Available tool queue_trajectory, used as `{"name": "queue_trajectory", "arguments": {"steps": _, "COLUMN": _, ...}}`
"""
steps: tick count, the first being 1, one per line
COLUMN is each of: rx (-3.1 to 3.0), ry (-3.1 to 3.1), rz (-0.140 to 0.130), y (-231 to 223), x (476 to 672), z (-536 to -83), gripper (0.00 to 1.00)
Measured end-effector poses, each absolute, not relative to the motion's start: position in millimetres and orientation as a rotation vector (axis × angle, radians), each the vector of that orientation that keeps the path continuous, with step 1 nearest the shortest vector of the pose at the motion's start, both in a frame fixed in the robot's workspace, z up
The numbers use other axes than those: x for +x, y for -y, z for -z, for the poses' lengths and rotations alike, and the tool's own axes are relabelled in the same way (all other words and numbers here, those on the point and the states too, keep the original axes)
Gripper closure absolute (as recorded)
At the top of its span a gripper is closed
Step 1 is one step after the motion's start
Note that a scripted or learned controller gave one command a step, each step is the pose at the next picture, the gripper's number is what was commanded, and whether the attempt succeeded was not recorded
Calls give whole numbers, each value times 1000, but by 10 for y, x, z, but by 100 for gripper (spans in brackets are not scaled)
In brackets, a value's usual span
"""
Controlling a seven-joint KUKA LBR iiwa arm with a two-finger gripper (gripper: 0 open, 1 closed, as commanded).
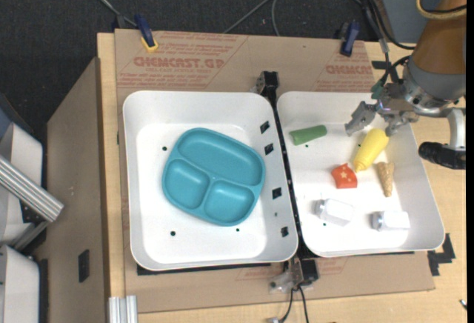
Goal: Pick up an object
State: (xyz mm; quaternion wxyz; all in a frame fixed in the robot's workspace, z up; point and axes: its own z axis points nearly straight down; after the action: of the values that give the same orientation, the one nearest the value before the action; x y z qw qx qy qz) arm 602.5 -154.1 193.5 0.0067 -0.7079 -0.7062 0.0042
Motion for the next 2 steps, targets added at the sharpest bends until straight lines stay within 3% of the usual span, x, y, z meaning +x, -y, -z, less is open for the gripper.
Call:
{"name": "queue_trajectory", "arguments": {"steps": 1, "rx": -2220, "ry": 2221, "rz": 0, "y": 1537, "x": 6058, "z": -2016, "gripper": 0}}
{"name": "queue_trajectory", "arguments": {"steps": 2, "rx": -2215, "ry": 2217, "rz": -5, "y": 1474, "x": 6061, "z": -1395, "gripper": 0}}
